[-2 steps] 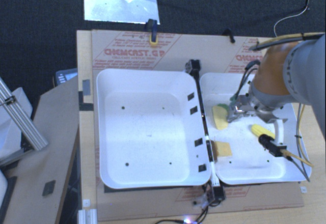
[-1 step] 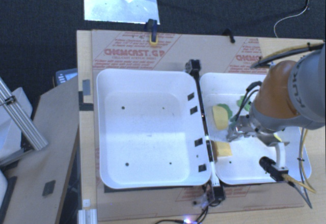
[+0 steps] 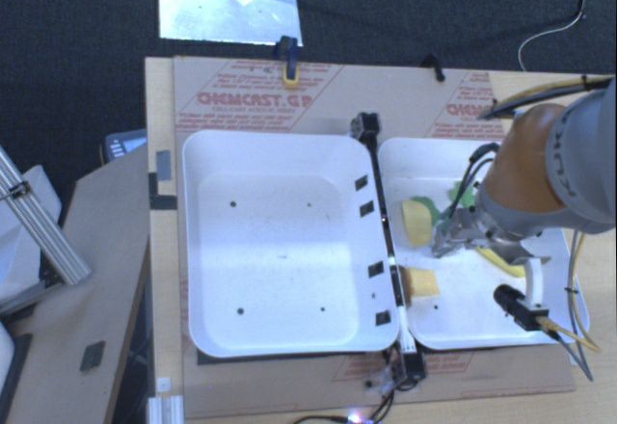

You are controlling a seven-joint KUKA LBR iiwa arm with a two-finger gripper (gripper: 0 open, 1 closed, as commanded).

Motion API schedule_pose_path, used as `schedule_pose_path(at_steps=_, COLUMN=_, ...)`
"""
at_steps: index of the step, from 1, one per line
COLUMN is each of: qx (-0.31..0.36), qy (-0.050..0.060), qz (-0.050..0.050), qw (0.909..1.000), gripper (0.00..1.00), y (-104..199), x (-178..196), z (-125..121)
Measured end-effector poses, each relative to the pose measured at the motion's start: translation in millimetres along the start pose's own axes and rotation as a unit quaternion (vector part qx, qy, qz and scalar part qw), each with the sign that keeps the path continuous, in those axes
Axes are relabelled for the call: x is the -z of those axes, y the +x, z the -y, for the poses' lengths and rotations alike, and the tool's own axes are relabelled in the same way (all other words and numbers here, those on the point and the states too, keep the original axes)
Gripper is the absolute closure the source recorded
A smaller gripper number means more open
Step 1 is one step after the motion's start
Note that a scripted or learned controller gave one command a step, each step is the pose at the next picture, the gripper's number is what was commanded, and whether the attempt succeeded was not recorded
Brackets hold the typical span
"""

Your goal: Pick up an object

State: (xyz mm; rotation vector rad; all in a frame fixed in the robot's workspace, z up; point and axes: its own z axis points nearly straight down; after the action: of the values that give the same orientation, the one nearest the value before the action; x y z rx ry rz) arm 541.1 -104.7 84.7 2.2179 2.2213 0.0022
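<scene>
My gripper (image 3: 451, 241) hangs low over the right bin (image 3: 453, 324), near its middle. Just left of it lies a pale yellow rounded object (image 3: 416, 220). A green object (image 3: 461, 193) peeks out behind the wrist, at the bin's back. A yellow banana-like piece (image 3: 505, 263) lies under the arm on the right. A tan block (image 3: 420, 282) rests near the bin's left wall, in front of the gripper. The wrist hides the fingertips.
The left bin (image 3: 280, 249) sits beside the right one, with black clips (image 3: 374, 210) along the shared divider. A cardboard sheet (image 3: 260, 94) lies under both bins. Yellow cables (image 3: 578, 335) trail at the right front corner.
</scene>
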Motion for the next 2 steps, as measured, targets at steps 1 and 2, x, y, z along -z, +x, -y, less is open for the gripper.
schedule_pose_path(at_steps=1, qx=0.002, qy=-0.01, qz=0.002, qw=0.9999, gripper=1.0, y=-2.7, x=214.4, z=-36.1)
schedule_pose_path(at_steps=2, qx=0.004, qy=-0.01, qz=0.0, qw=0.9999, gripper=1.0, y=57.0, x=432.4, z=9.8)
